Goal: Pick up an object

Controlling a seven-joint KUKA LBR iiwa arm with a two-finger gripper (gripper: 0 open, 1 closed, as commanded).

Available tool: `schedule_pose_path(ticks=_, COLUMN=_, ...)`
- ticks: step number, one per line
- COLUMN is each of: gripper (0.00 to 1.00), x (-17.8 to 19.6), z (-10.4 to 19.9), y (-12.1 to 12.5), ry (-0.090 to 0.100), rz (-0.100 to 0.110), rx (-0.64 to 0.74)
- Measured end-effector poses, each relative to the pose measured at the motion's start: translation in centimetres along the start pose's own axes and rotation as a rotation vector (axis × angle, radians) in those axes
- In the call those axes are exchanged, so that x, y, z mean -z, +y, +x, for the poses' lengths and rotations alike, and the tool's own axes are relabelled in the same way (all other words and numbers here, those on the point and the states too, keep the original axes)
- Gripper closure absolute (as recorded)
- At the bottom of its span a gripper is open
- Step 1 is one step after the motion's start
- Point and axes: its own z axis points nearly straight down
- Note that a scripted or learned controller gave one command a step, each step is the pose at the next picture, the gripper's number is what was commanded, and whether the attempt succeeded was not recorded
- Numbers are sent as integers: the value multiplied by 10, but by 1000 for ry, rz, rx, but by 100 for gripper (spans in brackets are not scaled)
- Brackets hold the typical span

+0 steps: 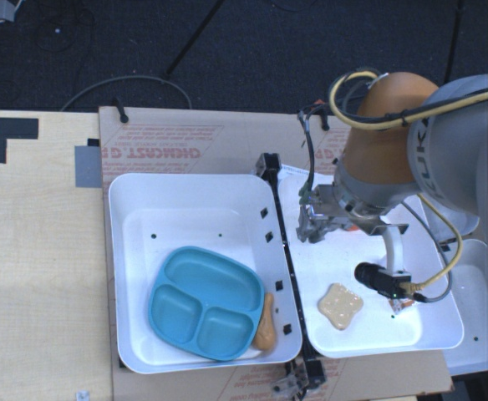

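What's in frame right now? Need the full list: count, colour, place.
left bin: 1, white, on the cardboard, left of the other bin
right bin: 1, white, beside the left bin
divided tray: 1, blue, left bin, front right part
stick-shaped item: 1, tan-orange, left bin, along the tray's right edge by the bin wall
flat piece: 1, beige, right bin, front left
cardboard sheet: 1, brown with red print, under both bins
arm: 1, grey with orange band, reaching over the right bin
claw: 1, metal, over the right bin's left side, behind the flat piece
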Motion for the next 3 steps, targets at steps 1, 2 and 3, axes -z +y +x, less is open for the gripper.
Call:
schedule_pose_path(ticks=1, gripper=100, x=-4, z=60, y=-16, ry=0, rz=2, rx=0)
schedule_pose_path(ticks=2, gripper=100, x=-12, z=113, y=-32, ry=-2, rz=2, rx=0)
schedule_pose_path(ticks=3, gripper=0, x=-12, z=111, y=-31, ry=-3, rz=1, rx=-4)
